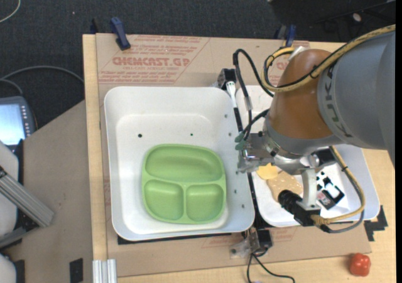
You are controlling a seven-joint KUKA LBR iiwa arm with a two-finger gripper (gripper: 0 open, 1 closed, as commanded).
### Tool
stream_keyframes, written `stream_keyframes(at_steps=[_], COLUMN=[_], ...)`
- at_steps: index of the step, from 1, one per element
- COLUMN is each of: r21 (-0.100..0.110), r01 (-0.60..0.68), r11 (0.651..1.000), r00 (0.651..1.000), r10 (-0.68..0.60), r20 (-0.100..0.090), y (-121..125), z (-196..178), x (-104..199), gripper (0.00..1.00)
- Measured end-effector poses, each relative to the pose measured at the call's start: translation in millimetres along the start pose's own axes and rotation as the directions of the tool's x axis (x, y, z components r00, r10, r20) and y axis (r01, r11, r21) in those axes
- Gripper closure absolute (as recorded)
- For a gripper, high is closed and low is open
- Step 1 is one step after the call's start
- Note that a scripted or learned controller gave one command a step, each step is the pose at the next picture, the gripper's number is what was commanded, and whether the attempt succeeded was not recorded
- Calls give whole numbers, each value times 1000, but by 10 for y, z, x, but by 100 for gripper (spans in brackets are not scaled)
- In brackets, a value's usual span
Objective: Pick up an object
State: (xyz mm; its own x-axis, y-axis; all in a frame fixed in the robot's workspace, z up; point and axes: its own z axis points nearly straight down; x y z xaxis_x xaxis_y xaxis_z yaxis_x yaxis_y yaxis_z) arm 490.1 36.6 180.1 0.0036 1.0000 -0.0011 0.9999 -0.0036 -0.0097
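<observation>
Two white bins side by side on the bench; going biggest first. Arm (352, 93) fills the right half of frame, grey body with the orange band, wrist bent down over the right bin (370, 197). Left bin (119, 150) sits centre-left and carries a green divided tray (184, 182), lying flat at lower centre, three compartments, nothing visible in them. Gripper (271, 164) is low at the inner edge of the right bin, just right of the wall between the bins; wrist hardware and cables hide the jaws, so I cannot tell whether they are parted, closed or gripping anything. Likely pick targets sit in the right bin at lower centre-right: a pale yellow-tan object (281, 179) just under the gripper, partly covered, and a small black-and-white item (328, 189) to its right, too small to identify. My read: step in hand is the descent onto the tan piece. To do it well, centre the jaws over it, stay off the bin wall, close fully, lift straight up and check the hold. Small red object (359, 264) lies on the bench, lower right corner. Readable writing: "CHEMCAST" in red on the bench sheet, upper centre-left; the smaller lines there are illegible.
</observation>
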Motion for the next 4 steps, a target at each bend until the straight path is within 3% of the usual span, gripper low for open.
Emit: stream_keyframes(at_steps=[1, 2, 3, 4], r21=[-19, -3, -9, -25], r01=[-8, 2, 16, 7], r11=[1000, 1000, 1000, 1000], r00=[1000, 1000, 1000, 1000], r10=[8, -2, -16, -7], r20=[8, -4, -5, -3], y=[685, -148, 247, 530], z=[-385, -400, -25, -1182], x=[-1315, -974, 143, 198], gripper=[100, 100, 100, 100])
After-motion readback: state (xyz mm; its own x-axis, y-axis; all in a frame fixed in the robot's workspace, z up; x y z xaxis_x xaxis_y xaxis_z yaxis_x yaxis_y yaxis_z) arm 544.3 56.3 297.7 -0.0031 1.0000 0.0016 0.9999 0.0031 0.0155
